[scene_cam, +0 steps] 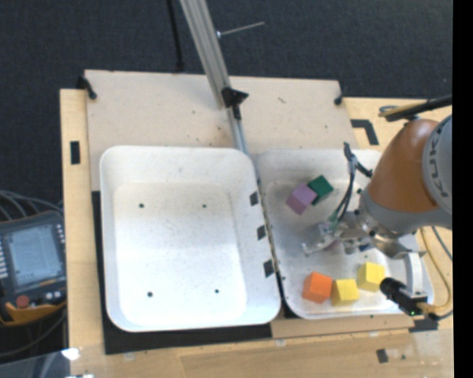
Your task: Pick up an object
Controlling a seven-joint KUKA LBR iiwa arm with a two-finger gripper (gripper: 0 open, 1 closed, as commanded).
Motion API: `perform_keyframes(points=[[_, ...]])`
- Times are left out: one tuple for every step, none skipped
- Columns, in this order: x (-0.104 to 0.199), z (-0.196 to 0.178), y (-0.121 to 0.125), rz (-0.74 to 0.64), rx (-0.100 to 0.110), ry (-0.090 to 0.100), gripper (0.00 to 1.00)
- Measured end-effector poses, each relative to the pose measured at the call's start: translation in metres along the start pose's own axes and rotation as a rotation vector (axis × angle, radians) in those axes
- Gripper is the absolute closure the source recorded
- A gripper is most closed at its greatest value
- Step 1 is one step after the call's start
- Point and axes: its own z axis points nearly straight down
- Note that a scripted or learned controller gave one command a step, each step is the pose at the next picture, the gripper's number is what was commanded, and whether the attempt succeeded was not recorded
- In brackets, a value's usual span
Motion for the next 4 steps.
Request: perform_keyframes(points=[[-0.002, 0.041, 0.001, 0.000, -0.008, -0.002, 0.00], [-0.003, 0.028, 0.003, 0.006, -0.013, -0.001, 1.00], [-0.010, -0.017, 0.002, 0.004, -0.011, -0.002, 1.00], [-0.015, -0.079, 0.010, -0.004, -0.014, -0.003, 1.00]])
